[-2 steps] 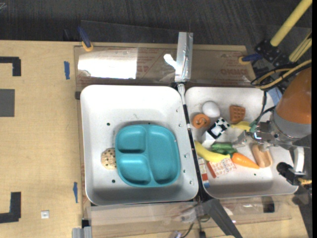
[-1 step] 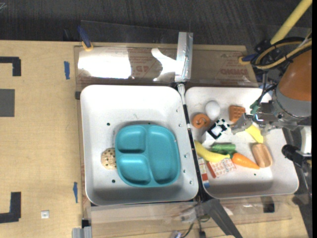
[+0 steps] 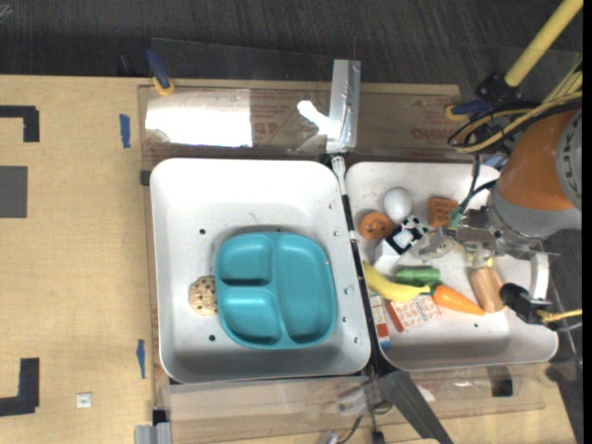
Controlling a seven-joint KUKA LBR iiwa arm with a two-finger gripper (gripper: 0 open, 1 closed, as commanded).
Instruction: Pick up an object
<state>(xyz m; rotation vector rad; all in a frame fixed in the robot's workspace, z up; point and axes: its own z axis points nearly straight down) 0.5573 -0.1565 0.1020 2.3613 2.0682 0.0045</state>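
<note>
1 fixed camera overhead, slanting down on 2 bins [image 3: 176, 192].

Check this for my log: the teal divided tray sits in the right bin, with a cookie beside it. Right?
Not quite. The camera view shows the teal divided tray in the left bin, not the right; the cookie does lie beside it.
</note>
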